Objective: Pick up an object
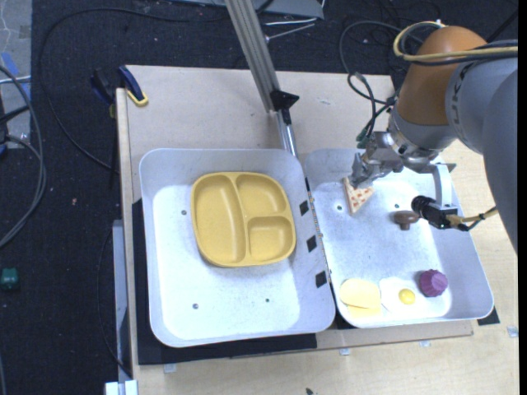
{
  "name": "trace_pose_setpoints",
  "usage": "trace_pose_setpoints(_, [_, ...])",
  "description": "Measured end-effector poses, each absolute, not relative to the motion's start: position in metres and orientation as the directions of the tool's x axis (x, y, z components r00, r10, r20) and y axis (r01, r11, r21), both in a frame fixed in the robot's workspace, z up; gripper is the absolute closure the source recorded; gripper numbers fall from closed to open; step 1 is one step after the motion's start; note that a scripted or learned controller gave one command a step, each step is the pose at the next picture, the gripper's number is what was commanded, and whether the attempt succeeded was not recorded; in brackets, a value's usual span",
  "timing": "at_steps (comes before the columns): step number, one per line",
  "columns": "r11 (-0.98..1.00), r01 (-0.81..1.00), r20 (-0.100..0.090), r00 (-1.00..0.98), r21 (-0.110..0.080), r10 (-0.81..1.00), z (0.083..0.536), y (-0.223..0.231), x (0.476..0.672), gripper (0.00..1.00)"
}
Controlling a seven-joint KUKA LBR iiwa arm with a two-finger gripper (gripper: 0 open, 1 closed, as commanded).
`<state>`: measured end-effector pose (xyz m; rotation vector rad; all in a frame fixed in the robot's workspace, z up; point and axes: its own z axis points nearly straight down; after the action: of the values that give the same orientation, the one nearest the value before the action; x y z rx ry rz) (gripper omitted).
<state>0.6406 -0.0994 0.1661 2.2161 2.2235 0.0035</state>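
We see the jaws (365, 177) closed on the pizza slice (359, 196), which hangs from them just above the right bin (461, 257), near its far left corner, gripped by its crust end.
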Motion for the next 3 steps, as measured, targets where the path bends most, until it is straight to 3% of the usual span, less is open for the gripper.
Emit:
trace_pose_setpoints(1, [0.003, 1.000, -0.001, -0.003, 0.007, 1.000, 0.220, -0.099, 0.642, 1.00])
trace_pose_setpoints(3, [0.005, 1.000, 0.001, -0.005, -0.003, 1.000, 0.234, -0.025, 0.580, 1.00])
